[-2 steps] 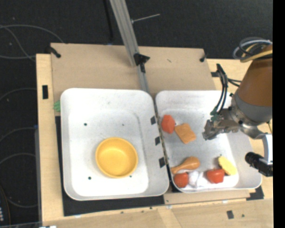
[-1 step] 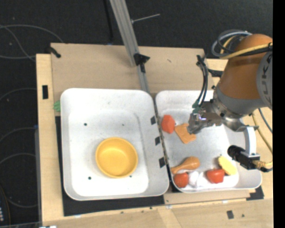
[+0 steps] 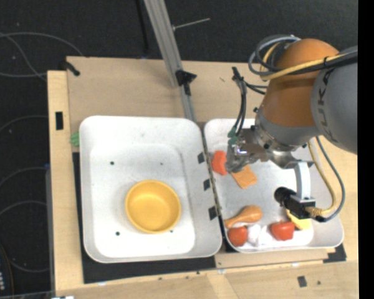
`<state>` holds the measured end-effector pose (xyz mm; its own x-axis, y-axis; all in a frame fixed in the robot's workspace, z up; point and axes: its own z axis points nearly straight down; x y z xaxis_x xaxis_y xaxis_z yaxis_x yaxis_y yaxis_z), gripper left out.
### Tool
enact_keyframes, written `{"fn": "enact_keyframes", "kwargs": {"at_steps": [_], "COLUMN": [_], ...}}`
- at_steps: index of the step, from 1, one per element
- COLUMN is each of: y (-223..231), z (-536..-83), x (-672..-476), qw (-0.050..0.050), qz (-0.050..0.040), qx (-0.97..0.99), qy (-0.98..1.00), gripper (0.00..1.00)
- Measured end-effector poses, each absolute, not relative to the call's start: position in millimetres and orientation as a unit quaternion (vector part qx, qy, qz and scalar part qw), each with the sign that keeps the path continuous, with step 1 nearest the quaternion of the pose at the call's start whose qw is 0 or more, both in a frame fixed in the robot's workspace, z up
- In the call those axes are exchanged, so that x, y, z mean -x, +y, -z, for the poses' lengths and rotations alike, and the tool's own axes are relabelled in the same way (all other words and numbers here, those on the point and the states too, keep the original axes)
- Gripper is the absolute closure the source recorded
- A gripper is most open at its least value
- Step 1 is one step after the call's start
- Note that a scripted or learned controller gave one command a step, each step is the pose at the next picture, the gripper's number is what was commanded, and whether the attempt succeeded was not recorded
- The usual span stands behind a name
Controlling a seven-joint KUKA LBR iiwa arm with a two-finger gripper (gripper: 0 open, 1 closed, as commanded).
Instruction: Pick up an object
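Wedge point(image 3: 244, 179), an orange toy piece lying flat in the right bin point(image 3: 327, 238) just under our hand point(image 3: 239, 156), looks light and stiff; we'd pinch its edges, though we cannot tell the hand's opening.

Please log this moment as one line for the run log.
arm: over right bin | gripper: low above orange block | grasp: unconfirmed | left bin: yellow bowl

The grey arm point(image 3: 336, 104) is seen entering from the right edge of the frame, its orange band point(image 3: 296, 80) lying at the upper right. The gripper point(image 3: 238, 157) is pointed down and leftward, placed just right of the frame's centre.
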<state>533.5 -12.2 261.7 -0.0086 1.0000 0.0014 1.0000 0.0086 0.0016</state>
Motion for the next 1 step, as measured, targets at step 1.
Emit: {"fn": "enact_keyframes", "kwargs": {"at_steps": [1], "y": [30.7], "z": [-262.5], "x": [-554.3], "qw": [0.0], "qz": [-0.001], "qx": [-0.704], "qy": [0.71], "gripper": [1.0]}}
